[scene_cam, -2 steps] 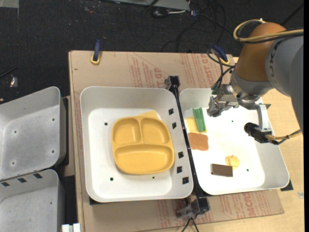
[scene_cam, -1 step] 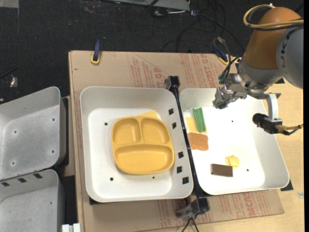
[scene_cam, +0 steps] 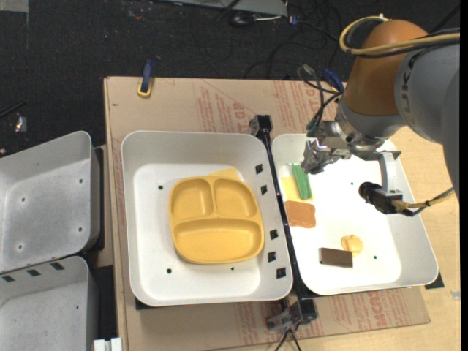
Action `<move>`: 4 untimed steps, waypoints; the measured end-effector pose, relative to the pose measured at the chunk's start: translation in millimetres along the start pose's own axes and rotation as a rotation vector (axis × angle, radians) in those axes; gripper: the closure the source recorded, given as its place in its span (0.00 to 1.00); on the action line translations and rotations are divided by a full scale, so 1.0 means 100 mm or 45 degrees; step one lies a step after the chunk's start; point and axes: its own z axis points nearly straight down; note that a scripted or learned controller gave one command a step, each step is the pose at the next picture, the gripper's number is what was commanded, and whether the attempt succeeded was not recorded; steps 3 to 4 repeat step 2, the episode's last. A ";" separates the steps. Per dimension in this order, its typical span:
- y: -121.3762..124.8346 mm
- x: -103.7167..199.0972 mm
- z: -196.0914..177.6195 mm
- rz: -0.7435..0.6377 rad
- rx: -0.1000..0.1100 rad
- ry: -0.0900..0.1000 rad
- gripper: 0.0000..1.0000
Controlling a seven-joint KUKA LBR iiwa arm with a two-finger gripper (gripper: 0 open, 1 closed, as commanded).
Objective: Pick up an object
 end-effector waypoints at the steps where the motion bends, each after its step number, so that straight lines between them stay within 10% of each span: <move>1: -0.31 0.49 0.02 -0.002 0.002 0.002 1.00; 2: -0.54 0.98 -0.16 -0.003 0.000 0.002 1.00; 4: -0.54 0.98 -0.16 -0.003 0.000 0.002 1.00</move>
